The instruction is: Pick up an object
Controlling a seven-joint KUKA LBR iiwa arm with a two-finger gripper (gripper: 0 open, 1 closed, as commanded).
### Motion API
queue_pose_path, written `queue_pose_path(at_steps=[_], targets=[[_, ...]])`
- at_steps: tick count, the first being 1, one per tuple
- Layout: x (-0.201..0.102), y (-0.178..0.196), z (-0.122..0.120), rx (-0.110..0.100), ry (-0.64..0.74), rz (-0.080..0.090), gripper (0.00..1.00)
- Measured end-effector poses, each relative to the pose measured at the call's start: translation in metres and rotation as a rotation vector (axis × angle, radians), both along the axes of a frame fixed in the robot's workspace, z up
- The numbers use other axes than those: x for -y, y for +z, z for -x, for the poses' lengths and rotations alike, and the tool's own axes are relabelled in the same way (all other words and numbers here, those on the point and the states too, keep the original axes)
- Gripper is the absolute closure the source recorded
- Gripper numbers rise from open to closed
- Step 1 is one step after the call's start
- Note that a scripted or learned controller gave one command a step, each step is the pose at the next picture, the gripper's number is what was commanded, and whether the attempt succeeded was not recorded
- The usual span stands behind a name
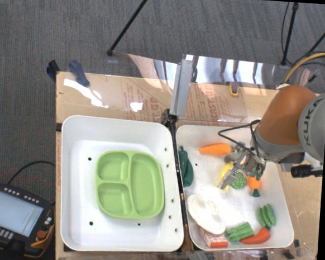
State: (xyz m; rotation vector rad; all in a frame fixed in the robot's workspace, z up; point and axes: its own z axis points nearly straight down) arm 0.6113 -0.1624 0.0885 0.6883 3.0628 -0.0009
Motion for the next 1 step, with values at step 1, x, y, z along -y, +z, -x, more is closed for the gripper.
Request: queue_pose_path(at_steps=[1], targets=[[-0.0014, 0.0111, -0.0016, 0.004, 0.004, -0.001, 1.0]])
